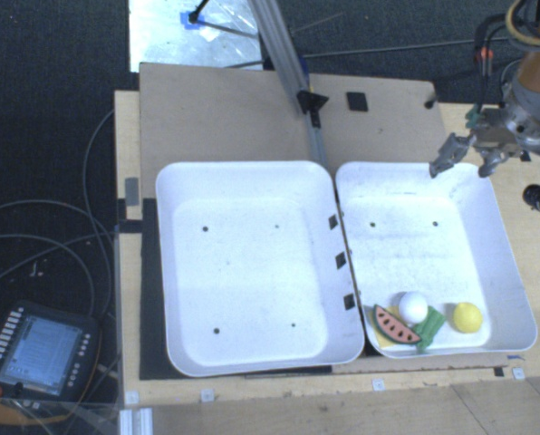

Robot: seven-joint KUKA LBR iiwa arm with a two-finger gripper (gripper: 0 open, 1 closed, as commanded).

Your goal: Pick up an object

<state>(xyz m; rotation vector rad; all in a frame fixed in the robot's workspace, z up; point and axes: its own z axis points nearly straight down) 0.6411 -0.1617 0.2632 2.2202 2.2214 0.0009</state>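
In the right bin (433, 243) several small objects lie along the near edge: a watermelon slice (393, 326), a white ball (412, 306), a green piece (430, 327) and a yellow lemon (467, 317). My gripper (465, 161) hangs over the far right corner of that bin, well away from the objects. Its two fingers are spread apart with nothing between them.
The left bin (247, 261) stands beside the right one, joined by black clips (340, 259). A grey slanted pole (284, 48) rises at the back. Cables and a teach pendant (39, 352) lie on the floor at left.
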